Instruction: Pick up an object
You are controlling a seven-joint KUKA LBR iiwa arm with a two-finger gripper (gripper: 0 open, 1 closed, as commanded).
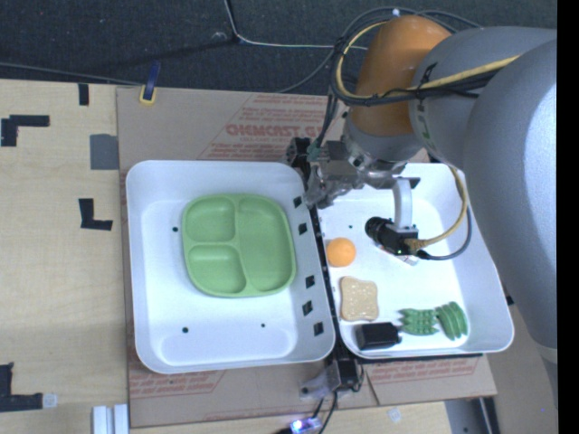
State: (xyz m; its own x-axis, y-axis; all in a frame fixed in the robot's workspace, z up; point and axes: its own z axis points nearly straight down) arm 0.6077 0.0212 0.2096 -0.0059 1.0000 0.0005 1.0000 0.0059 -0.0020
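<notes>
Bench top (54, 269) is pale wood with black tape marks (90, 215). A cardboard sheet (226, 125) lies on it under two white bins, and dark fabric (109, 16) runs along the far edge.

Candidates for the pick are all in the right bin (452, 278):
- orange ball (341, 252) lies near the bin's left wall, about mid-depth, and is the item closest to the gripper
- bread slice (359, 298) lies flat just in front of the ball, not touching it as far as I can see
- black block (377, 335) sits just in front of the bread, near the front rim
- green pods (434, 320) are just right of the block, in the front right part of the bin

Gripper (312, 188) sits over the far end of the divider between the two bins, behind the ball and clear of it. Nothing is visibly in its grasp. It's a dark cluster from this angle, so I can't tell whether it's open or closed.

Arm (507, 152) comes in from the right across the far right corner of the right bin, with the orange band (393, 57) above the wrist.

Left bin (226, 328) holds a green divided plate (239, 244), lying flat roughly in the centre and well apart from the gripper.
</notes>
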